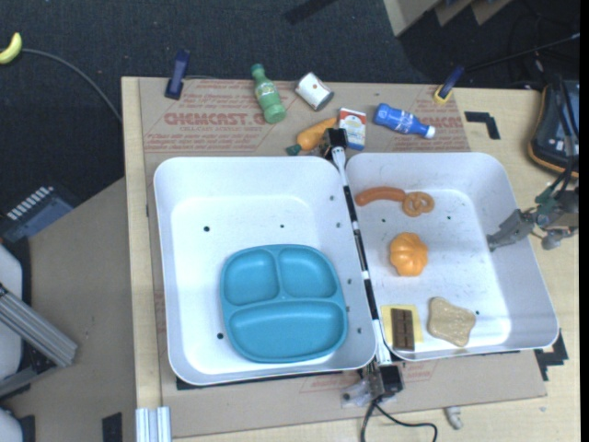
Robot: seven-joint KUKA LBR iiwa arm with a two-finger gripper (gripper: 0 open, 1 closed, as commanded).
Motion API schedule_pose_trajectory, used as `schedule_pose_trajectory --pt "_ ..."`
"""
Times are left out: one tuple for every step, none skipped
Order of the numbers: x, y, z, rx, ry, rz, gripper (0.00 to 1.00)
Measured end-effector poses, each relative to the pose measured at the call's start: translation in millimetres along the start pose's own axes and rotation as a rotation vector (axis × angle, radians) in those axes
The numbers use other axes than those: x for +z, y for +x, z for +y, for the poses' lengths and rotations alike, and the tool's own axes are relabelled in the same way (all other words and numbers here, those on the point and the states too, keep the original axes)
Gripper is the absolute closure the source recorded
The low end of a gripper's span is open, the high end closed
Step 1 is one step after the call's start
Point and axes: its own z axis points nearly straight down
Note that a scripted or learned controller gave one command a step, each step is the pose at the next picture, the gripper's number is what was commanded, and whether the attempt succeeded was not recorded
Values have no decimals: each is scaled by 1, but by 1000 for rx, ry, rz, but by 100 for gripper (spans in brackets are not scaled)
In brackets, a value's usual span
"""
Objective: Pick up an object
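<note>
Gripper: the gripper (pixel 504 236) is reaching in from the right edge of the frame, its grey tip hanging over the right rim of the right bin (pixel 515 288); whether it is parted or closed cannot be told at this size, and nothing is seen in its grasp.

Right bin: four objects are lying on its floor. A sausage (pixel 379 194) is resting near the upper left corner, touching a small pretzel (pixel 418 203) on its right. An orange pumpkin-shaped toy (pixel 409 253) is sitting near the middle, well apart from the gripper. A tan, bread-like piece (pixel 450 320) is lying at the lower middle, just beside a brown-and-yellow block (pixel 402 327) at the lower left corner.

Left bin: the left bin (pixel 189 201) is holding a blue three-compartment plate (pixel 282 302), lying flat toward the lower right of the bin.

Bench, upper part of the frame: beyond the bins, a green bottle (pixel 269 94) is lying on its side, with a small white can (pixel 314 90) to its right. A carrot-like orange piece (pixel 314 135) and a small carton (pixel 352 127) are sitting just above the seam between the bins, and a blue-and-white bottle (pixel 403 121) is lying to their right.

Clips: a blue clip (pixel 177 74) is sitting at the board's upper left, another blue clip (pixel 449 84) at its upper right.
</note>
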Motion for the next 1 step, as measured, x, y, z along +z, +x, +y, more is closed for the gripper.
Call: schedule_pose_trajectory --pt "103 50 33 -1 2 1 0"
